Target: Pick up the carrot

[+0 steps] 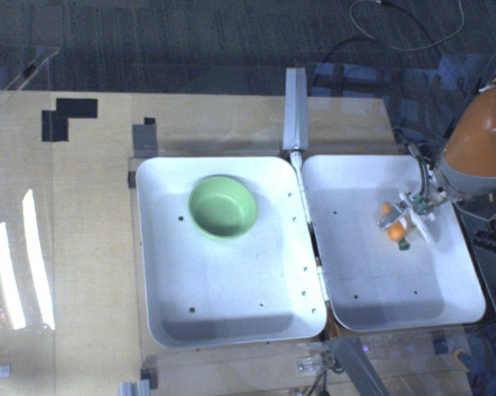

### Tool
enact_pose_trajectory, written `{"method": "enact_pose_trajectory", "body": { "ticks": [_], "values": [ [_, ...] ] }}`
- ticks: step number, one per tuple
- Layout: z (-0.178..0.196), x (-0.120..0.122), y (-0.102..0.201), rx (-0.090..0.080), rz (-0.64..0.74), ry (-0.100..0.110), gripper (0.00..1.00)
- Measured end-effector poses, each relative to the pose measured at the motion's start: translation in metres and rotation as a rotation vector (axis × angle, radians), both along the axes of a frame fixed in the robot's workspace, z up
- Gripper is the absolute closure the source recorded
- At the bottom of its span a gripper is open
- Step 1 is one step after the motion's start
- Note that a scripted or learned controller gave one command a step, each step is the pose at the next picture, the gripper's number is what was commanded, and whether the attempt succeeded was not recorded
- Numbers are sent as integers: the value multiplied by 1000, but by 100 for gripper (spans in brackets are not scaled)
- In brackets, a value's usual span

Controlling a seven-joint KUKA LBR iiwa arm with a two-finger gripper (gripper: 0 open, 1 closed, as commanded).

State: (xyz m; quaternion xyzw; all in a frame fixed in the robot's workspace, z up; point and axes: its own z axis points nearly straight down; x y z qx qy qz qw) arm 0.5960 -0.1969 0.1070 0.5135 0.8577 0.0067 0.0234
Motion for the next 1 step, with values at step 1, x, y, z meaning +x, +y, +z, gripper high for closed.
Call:
{"method": "enact_pose_trajectory", "body": {
  "ticks": [1],
  "values": [
    [19,6,0,-5,1,-22,100]
  ]
}}
